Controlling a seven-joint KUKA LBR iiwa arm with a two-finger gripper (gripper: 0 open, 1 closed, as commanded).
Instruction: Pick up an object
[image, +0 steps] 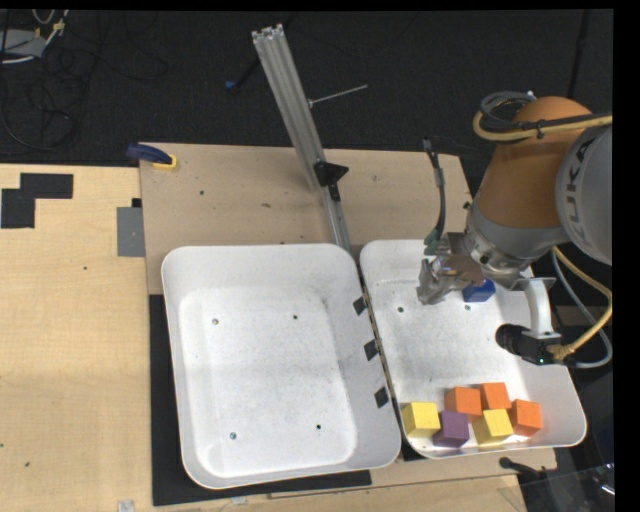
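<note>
- Your fingers (434, 290) hang over the right bin (420, 340); you cannot tell their opening.
- Blue block (481, 291) sits just right of them, small, partly hidden.

arm (560, 190): grey housing, dark lettering on its side | wrist: rounded orange band | cables: tan hose looped on top | gripper (435, 285): grey metal

Even overhead light, bright white bins (190, 290), dark background, soft shadows, slightly grainy focus
</note>
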